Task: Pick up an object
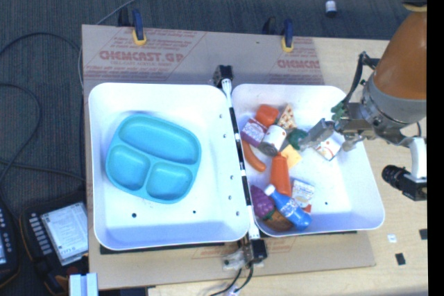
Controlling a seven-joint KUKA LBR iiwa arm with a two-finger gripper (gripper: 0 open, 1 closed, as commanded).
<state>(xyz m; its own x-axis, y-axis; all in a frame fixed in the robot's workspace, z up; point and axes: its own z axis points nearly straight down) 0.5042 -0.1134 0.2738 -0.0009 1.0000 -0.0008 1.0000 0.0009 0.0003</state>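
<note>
The right bin holds a heap of small toy foods. Among them are an orange piece, a white and purple packet, a white cylinder, a dark green piece, an orange carrot, purple grapes and a blue bottle. My gripper reaches in from the right and hangs low over the bin's upper middle. It is just right of the green piece. A small white and red item lies right at the gripper's tip; whether it is gripped is unclear.
The left bin holds a blue divided plate. A black hinge strip runs between the bins. The right bin's right half is bare white floor. Cables and a black device lie on the floor at left.
</note>
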